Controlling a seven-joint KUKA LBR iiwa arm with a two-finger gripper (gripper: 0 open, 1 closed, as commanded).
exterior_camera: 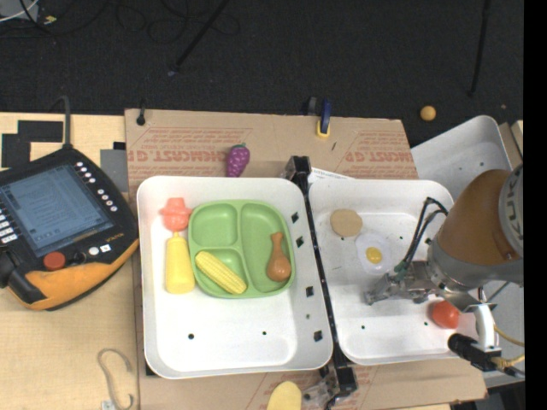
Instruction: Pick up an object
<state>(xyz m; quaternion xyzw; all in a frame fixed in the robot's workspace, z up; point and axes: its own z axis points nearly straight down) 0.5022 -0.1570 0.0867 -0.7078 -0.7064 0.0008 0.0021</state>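
On the left bin's floor (222, 340), a green tray (239, 248) holds corn (220, 272) and a drumstick (278, 259), with a yellow bottle (178, 265) just beside it, likely staged as pick choices. Across the divider, a tan disc (346, 223) and a fried egg (373, 254) lie in the right bin (385, 348). Lowered near that bin's floor, the gripper (380, 295) points left; whether it grips anything I cannot tell. A tomato (444, 314) sits beside the wrist, probably the nearest candidate.
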